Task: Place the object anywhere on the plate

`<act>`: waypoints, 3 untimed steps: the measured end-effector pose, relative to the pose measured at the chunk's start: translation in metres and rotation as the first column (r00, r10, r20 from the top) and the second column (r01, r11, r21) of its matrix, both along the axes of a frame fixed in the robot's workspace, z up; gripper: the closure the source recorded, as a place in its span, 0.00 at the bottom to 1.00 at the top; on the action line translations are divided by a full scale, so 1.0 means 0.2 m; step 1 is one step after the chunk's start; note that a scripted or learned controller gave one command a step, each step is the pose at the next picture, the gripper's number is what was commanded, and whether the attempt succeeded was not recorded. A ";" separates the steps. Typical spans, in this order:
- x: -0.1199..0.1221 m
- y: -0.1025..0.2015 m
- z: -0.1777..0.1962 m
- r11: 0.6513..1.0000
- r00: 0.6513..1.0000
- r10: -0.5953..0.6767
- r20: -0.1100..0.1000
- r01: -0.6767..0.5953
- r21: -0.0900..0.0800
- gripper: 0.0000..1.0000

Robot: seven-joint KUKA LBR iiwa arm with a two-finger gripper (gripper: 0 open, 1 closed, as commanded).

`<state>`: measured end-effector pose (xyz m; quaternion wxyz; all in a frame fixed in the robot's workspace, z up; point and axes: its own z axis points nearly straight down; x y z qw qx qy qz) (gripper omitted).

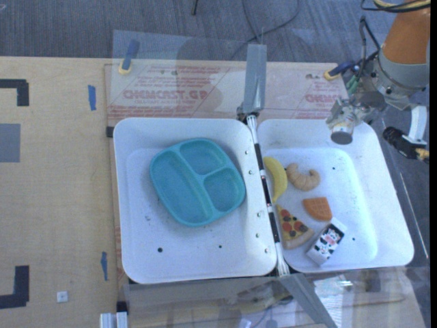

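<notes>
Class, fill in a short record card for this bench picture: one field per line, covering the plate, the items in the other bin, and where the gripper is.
Plate: blue, three compartments, plate lies in the left bin
Right bin contents: banana, croissant, orange wedge, pizza slice, small carton
Gripper: over the right bin's far edge, near no item
On plate: nothing yet

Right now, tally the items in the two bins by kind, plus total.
Plate: 1, teal divided plate, left bin
Toy food: 4, banana, croissant, orange wedge, pizza slice, right bin
Carton: 1, small milk carton, right bin
Total: 6
</notes>
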<state>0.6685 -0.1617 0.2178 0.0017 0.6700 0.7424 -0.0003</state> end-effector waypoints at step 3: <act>-0.34 1.18 -0.17 0.987 0.987 0.160 -0.004 -0.160 0.003 1.00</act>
